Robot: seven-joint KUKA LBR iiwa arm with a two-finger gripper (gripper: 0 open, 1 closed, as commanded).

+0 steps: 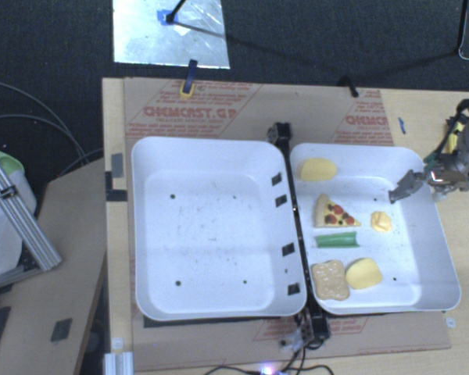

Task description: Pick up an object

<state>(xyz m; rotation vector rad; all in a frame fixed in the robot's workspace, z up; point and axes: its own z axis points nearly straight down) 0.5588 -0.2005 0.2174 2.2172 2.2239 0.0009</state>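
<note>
Two white bins sit side by side on the bench; the left bin [211, 225] is bare, the right bin [434, 241] holds all the toy food within the arm's reach. The gripper [406, 184] hangs over the right bin's far corner, gripping nothing; whether its claw is released or clenched cannot be told. Nearest it lies a small yellow piece [381, 222], beyond that a pizza slice [333, 212].

Fixed overhead camera, slanted down on both bins [211, 151].
</note>
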